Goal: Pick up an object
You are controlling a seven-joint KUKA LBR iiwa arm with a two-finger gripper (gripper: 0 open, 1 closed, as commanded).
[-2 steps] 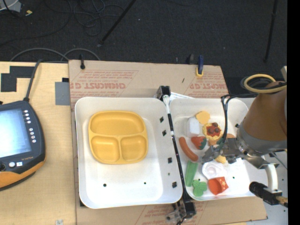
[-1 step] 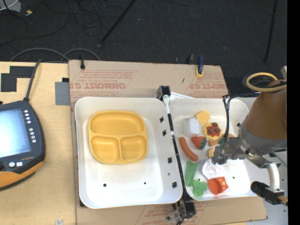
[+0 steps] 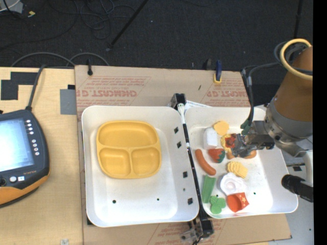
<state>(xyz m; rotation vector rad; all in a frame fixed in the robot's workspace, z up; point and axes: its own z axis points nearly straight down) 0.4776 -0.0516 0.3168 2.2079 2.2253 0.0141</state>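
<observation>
While the task names no particular object, the right shallow white bin (image 3: 276,200) offers a heap of small plastic toy foods. Nearest lie a green leafy piece (image 3: 218,204) and a red strawberry-like piece (image 3: 236,202), then a white fried egg with a red centre (image 3: 231,184), a green stick (image 3: 208,188), a ridged yellow piece (image 3: 237,168) and an orange-red sausage (image 3: 205,161). All look light, stiff and slick; the sausage, lying apart, seems easiest to pinch across its middle. Farther back the gripper (image 3: 239,146) hangs low over a red and orange cluster, and whether it is parted or closed I cannot tell. Left, the other white bin (image 3: 102,208) holds a yellow divided plate (image 3: 129,149). Cardboard (image 3: 143,88) covers the tabletop; a tablet-like handset (image 3: 18,152) lies far left, with cables on dark floor beyond.
</observation>
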